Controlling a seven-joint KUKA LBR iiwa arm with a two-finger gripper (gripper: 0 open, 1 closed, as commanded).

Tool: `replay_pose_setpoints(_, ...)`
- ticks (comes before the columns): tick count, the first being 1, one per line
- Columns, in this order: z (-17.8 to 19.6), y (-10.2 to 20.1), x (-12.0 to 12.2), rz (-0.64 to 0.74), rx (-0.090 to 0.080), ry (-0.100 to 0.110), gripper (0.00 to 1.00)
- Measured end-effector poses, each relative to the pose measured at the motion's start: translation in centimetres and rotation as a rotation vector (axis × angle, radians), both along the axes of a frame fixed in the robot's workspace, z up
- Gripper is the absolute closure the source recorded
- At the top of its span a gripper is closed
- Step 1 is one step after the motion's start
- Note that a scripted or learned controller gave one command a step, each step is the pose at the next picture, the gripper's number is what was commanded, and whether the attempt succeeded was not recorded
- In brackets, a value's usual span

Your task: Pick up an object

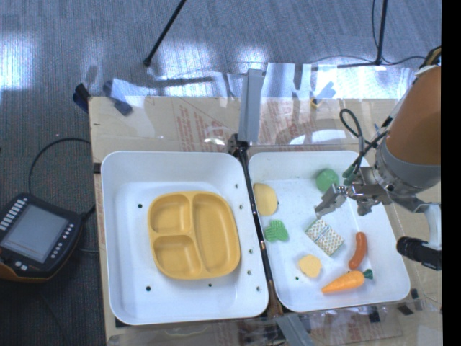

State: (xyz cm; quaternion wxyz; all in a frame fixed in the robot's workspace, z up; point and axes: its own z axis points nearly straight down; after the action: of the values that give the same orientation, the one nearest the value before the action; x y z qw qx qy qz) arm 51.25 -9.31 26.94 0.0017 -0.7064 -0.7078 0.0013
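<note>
Arm (pixel 421 121) reaches in from the right, hand (pixel 344 199) empty, fingers spread.

We see the arm (pixel 425 125) as a fat rounded link, orange on its upper part, grey on the band below toward the wrist. Black cables (pixel 358 137) loop off the wrist side, and one of them shows a green segment near the bottom. The gripper (pixel 338 199) is bare grey metal with thin angular fingers (pixel 324 204) and a blocky body behind them. We also note a black cylindrical part (pixel 418 251) beside a white bracket below the wrist.
</note>
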Motion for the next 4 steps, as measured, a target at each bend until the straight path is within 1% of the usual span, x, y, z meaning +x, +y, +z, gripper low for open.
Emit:
replay_pose_setpoints(1, -6.9, -5.7, 1.5, 0.064, 0.002, 0.008, 0.00)
replay_pose_setpoints(2, -17.5, -11.1, 0.5, 0.177, 0.003, -0.015, 0.00)
replay_pose_setpoints(3, -16.5, -11.1, 0.5, 0.172, 0.005, -0.014, 1.00)
replay_pose_setpoints(4, -16.6, -11.1, 0.4, 0.171, 0.006, -0.013, 0.00)
